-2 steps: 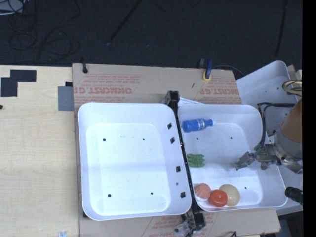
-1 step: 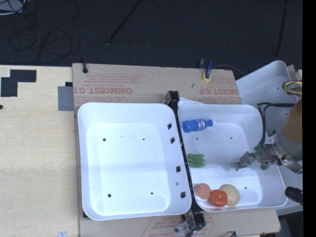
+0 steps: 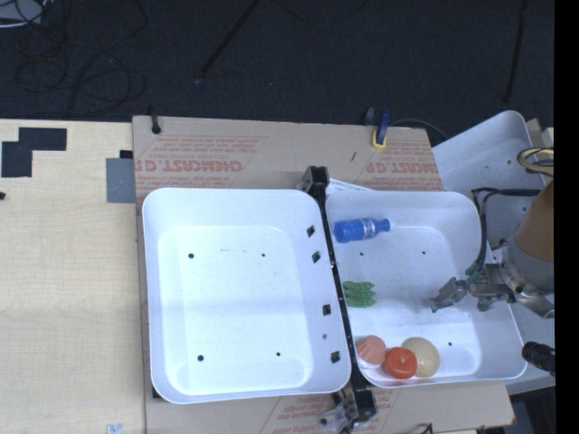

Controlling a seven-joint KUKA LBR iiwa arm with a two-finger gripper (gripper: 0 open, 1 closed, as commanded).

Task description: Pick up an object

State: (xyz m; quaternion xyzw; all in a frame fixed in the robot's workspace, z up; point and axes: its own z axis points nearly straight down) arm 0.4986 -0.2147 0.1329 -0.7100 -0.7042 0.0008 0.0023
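Claw [image 3: 450, 294] low over right bin [image 3: 466, 208], fingers spread, gripping nothing. Blue bottle [image 3: 361, 230], green item [image 3: 358, 293], red cap [image 3: 400, 363] well apart from it.

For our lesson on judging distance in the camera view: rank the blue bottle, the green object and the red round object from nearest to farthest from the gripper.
1. Red round object, right bin's front edge, below-left of the gripper.
2. Green object, by the divider; close to the first.
3. Blue bottle, at the bin's back, farthest.
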